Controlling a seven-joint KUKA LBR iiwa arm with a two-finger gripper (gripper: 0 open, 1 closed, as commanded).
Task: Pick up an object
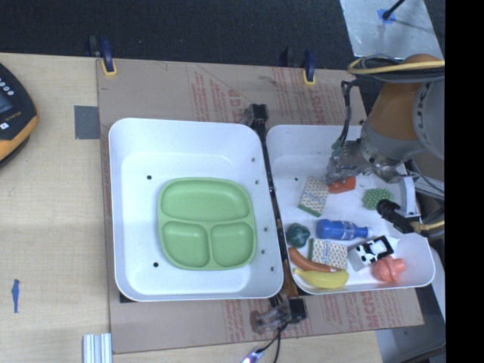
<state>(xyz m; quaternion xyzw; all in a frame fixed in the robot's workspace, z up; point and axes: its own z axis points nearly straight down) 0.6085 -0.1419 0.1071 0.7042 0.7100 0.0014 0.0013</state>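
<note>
Camera view, writing: none legible
Claw (339, 174): grip state unclear, right over small red-orange piece (342, 184)
Bottle (342, 230): blue, lying flat

— Count of containers on the worktop?
— Two shallow white plastic bins (121, 203); one green three-compartment plate (206, 222).
— Small items?
— One yellow banana (321, 280), one blue bottle (340, 230), two patterned packets (313, 196), one pink lump (389, 269).

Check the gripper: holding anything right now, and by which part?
Cannot be told. The gripper is down in the right bin at a small red object, but the view doesn't show whether the object is between the fingers.
</note>
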